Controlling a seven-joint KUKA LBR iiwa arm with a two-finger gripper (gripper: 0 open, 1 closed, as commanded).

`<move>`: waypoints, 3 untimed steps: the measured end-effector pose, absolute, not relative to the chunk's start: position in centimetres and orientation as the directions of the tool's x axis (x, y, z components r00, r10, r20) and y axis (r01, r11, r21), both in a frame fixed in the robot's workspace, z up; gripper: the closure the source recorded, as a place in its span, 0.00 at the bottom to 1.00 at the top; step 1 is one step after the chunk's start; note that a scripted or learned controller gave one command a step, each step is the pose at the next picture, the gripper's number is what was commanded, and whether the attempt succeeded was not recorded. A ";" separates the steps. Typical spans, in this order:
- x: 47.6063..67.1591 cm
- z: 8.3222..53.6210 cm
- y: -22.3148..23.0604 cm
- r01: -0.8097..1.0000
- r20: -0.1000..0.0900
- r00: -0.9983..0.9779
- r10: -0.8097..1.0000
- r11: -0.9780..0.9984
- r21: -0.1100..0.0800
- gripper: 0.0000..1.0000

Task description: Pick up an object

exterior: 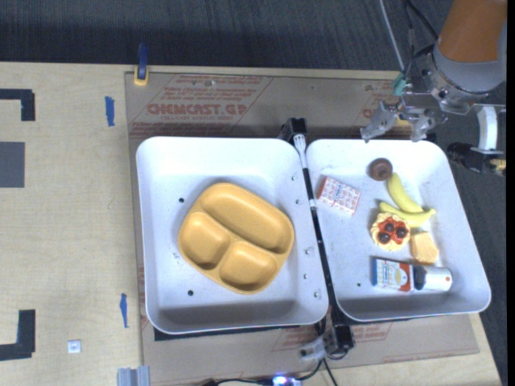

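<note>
1. I read this as the approach step: the gripper (396, 124) hangs over the far rim of the right bin (463, 215), at about twelve o'clock from its contents, and nothing has been lifted.
2. Its fingers are spread apart with nothing between them, so the pincer is released.
3. Any object would do. The nearest candidate, I judge, is the small brown round piece (380, 168), lying just below the gripper at six o'clock, with the banana (402, 195) at its four o'clock.
4. The next move calls for travel toward me over that piece, a descent with the fingers astride it, then a clench. The banana lies close, so I'd keep the fingers off it.
5. Count, right bin: one brown piece, one banana, one red-and-white packet (337, 195), one fruit tart (391, 232), one yellow wedge (424, 248), one carton (391, 274), one white bottle (434, 279).
6. Left bin (161, 175): one yellow divided tray (235, 236), three compartments.
</note>
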State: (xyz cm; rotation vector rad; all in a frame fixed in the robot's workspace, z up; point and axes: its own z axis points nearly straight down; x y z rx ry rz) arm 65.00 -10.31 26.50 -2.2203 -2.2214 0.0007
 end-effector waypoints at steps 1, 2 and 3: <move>61.6 14.1 -9.5 1.000 0.000 0.000 1.000 0.000 -0.001 0.00; 55.3 8.6 -11.5 1.000 -0.001 0.000 1.000 0.000 0.005 0.00; 55.4 9.7 -11.6 1.000 -0.003 0.001 1.000 -0.001 0.010 1.00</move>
